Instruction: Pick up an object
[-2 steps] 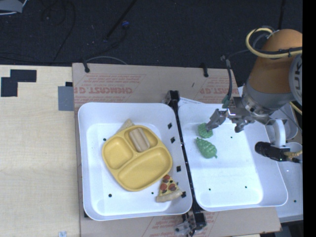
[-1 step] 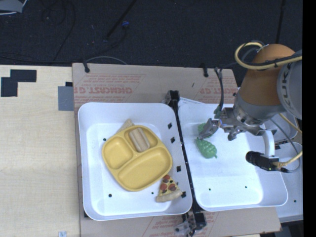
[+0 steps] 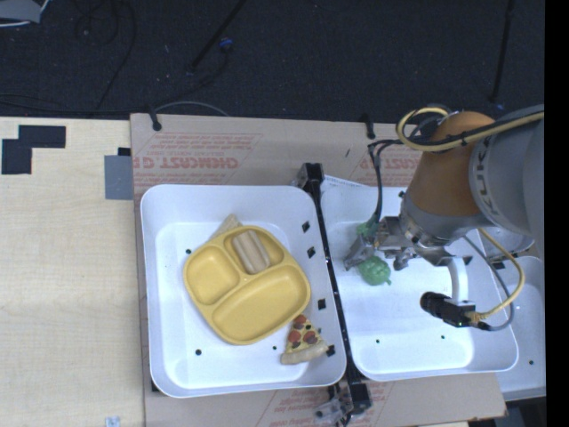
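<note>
the grey arm (image 3: 498, 176) with its orange band reaches in from the right and bends down over the right bin (image 3: 427, 354), its hand (image 3: 378, 252) low at the bin's upper left part, close to the divider between the two bins. right at the hand's tip sits a small green object (image 3: 375, 271), round and leafy-looking, resting on the bin floor; a second bit of green (image 3: 367, 230) shows just above it beside the hand. whether the green object sits inside the grip or merely just beside it cannot be told, and whether the hand is apart or together cannot be told either, since the metal parts there blur together. yellow and black cables loop from the wrist down to a black fitting (image 3: 444, 309) over the middle of the right bin. in the left bin (image 3: 164, 327) lies a yellow divided plate (image 3: 247, 287), tilted diagonally, with a tan sausage-like piece (image 3: 252, 251) in its upper small compartment. a toy pizza slice (image 3: 303, 342) lies just below the plate's lower right edge, near the divider. both bins rest on a sheet of cardboard (image 3: 222, 149) on the pale wooden tabletop (image 3: 62, 283).
</note>
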`<action>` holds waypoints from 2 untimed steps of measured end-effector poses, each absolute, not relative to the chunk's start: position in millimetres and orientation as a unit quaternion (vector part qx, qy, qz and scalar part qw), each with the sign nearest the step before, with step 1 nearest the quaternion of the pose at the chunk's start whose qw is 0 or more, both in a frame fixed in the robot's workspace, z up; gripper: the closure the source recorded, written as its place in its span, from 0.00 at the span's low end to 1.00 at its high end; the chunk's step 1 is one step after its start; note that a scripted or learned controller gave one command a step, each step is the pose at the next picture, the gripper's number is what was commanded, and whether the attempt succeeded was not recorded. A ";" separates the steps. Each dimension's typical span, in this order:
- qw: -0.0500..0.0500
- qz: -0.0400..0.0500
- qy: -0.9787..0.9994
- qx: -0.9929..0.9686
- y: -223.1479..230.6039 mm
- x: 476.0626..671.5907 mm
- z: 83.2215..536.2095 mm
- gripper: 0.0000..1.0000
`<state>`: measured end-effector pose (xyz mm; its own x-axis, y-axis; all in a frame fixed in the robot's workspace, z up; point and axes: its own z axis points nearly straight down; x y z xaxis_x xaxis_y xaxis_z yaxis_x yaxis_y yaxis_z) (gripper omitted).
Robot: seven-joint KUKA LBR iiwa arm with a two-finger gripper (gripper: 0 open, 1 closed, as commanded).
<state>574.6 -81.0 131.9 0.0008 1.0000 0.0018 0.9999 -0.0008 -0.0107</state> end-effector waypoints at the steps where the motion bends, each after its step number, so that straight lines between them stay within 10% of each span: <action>1: 0.003 0.002 -0.705 -0.709 -83.3 575.8 145.5 1.00; 2: 0.000 0.000 -0.706 -0.708 -82.4 573.9 188.2 1.00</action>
<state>573.9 -82.4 188.2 0.0028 1.0000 0.0000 1.0000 -0.0028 0.0013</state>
